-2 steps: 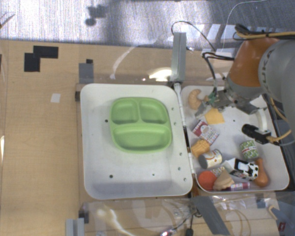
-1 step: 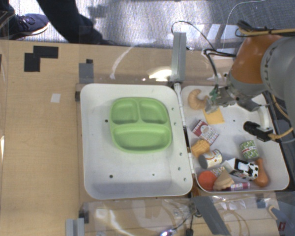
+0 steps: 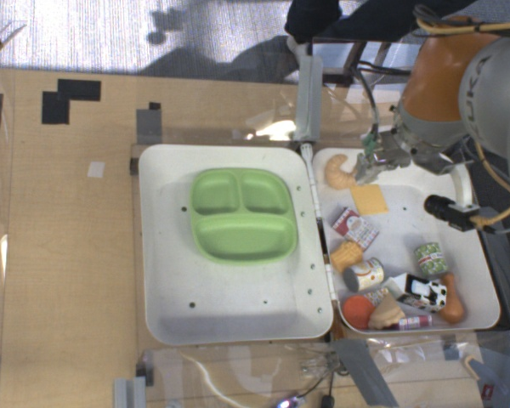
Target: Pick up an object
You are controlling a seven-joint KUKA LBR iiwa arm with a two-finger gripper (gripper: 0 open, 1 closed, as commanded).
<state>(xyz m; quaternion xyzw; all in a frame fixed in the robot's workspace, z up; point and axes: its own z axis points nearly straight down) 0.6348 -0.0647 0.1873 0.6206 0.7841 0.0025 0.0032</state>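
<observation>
My gripper (image 3: 367, 165) hangs low over the back left corner of the right bin (image 3: 484, 253). It sits just right of a tan croissant-shaped piece (image 3: 338, 173) and just above a yellow cheese slice (image 3: 370, 200). I see nothing held in it. In front of these lie a red and white packet (image 3: 354, 226), a yellow corn piece (image 3: 346, 253) and a small can (image 3: 367, 274). A red tomato (image 3: 355, 311), a green can (image 3: 429, 258), a black and white toy (image 3: 427, 292) and an orange carrot (image 3: 452, 303) lie nearer the front.
The left bin (image 3: 166, 253) holds a green divided plate (image 3: 240, 213). A grey post (image 3: 307, 100) stands behind the ridge between the bins. The arm's grey and orange body (image 3: 459, 75) looms over the right bin's back right.
</observation>
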